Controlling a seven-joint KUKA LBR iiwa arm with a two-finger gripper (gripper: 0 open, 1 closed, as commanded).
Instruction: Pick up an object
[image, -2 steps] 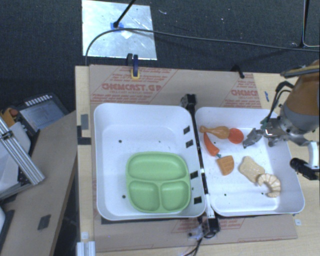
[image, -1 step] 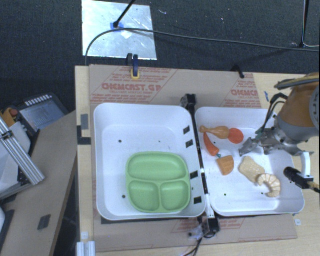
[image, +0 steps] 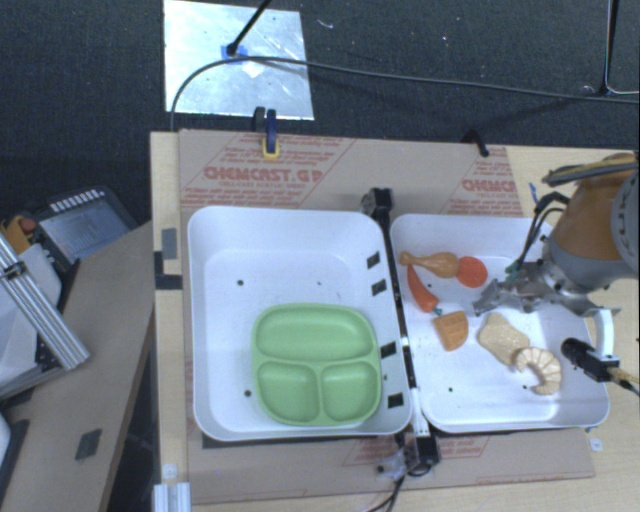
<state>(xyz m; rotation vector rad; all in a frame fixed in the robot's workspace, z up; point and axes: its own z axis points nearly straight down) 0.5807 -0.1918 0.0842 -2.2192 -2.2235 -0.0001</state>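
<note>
Nearest the camera, in the left bin (image: 205, 330), we see a green tray (image: 316, 362) with three compartments, lying flat with nothing in it. It looks like stiff, light plastic, but it is broad and shallow — its rim would be the only place for two fingers.

In the right bin (image: 480, 405) lie the likelier candidates, all toy foods by the look of them. Closest to us is a croissant (image: 541, 368), curved and pale brown, touching or nearly touching a cream bread piece (image: 501, 336) just behind it. To their left sits an orange wedge (image: 451, 329), apart from both. Farther back lies a red pepper (image: 422, 289), long and thin, and beyond it a drumstick (image: 436, 263) beside a red tomato (image: 471, 271), the two touching.

We judge these light and rigid, with smooth skins that may slip. The tomato is round and would roll out of a pinch; the wedge has flatter sides and stands clear of its neighbours, so we would close across its narrow width.

The gripper (image: 497, 296) hangs low over the bin's middle right, between the tomato and the bread, with the arm (image: 592, 225) behind it. Whether its fingers stand wide or narrow we cannot tell — they read as one dark grey shape, with nothing visibly between them.
</note>
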